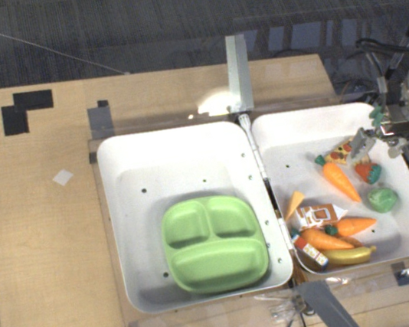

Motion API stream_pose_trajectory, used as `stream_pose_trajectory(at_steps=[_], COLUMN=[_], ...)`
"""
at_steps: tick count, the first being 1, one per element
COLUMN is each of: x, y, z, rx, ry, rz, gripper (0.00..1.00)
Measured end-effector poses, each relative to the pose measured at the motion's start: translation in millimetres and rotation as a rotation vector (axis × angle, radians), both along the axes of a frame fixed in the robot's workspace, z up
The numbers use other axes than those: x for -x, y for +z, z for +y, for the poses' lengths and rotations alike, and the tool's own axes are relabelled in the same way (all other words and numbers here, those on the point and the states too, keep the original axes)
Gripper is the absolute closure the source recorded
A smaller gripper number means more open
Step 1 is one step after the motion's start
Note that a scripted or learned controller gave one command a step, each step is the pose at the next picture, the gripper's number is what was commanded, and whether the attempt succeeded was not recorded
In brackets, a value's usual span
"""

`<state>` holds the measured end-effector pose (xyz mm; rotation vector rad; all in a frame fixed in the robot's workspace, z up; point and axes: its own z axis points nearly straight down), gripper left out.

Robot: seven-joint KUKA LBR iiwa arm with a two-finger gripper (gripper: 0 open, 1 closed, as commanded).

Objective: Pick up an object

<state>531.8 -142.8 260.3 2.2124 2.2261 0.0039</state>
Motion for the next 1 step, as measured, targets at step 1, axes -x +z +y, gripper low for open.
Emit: stream_pose_trajectory(at_steps=[1], x=[10.7], y=[-93.1], z=[-10.8], rx=[-0.001], ry=[-0.187], rz=[0.002], gripper=[0.00])
